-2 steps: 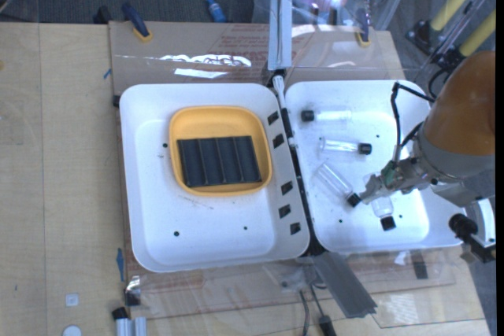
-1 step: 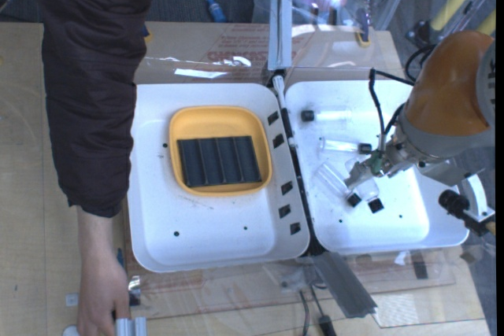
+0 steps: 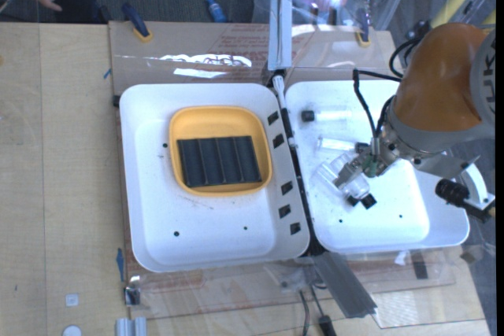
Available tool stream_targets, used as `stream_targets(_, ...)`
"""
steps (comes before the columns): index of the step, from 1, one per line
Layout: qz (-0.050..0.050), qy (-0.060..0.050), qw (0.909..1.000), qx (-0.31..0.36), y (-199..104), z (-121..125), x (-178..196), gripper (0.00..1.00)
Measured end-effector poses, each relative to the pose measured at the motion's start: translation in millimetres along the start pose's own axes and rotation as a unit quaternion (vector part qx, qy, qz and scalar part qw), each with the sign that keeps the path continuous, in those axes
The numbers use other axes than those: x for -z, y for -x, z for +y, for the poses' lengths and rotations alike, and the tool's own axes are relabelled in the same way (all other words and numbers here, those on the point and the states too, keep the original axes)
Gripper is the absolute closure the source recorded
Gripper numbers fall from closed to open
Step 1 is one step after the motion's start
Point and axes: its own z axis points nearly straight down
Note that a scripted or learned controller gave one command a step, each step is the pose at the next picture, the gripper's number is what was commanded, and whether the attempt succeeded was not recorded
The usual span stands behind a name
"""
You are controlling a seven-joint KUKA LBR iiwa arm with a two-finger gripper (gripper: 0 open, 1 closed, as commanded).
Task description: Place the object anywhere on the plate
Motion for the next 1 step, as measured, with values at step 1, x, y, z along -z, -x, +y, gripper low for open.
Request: stream_targets(1,0.0,0.0,0.9968,0.08,0.8,29.6,-3.0,1.0)
